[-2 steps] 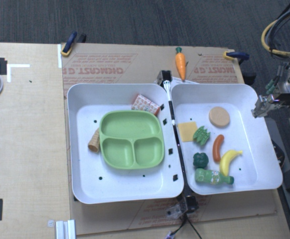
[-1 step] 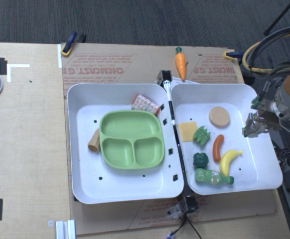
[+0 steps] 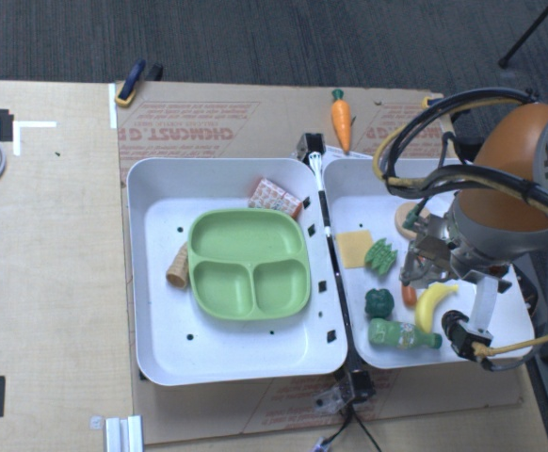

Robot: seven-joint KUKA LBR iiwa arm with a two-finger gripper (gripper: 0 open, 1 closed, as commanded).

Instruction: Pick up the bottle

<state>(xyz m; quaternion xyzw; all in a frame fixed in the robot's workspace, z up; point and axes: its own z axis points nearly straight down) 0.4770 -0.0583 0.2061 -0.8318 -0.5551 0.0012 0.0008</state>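
The bottle [image 3: 403, 335], a small green-tinted plastic one lying on its side, rests on the floor of the right bin [image 3: 349, 217] near its front wall, untouched as far as can be seen; the pick is judged not yet made, with descent, closing and lift all remaining. The gripper [image 3: 423, 269] hangs above the middle of that bin, beyond the bottle and apart from it; whether the jaws stand wide or narrow cannot be told. Just beside the bottle lie a curved, smooth yellow banana [image 3: 432, 304], a knobbly dark green broccoli piece [image 3: 378, 301] and a small red item [image 3: 409, 296]. A flat yellow cheese slice [image 3: 354, 249] lies further back. The left bin [image 3: 152, 281] holds a glossy green divided plate [image 3: 250, 264].
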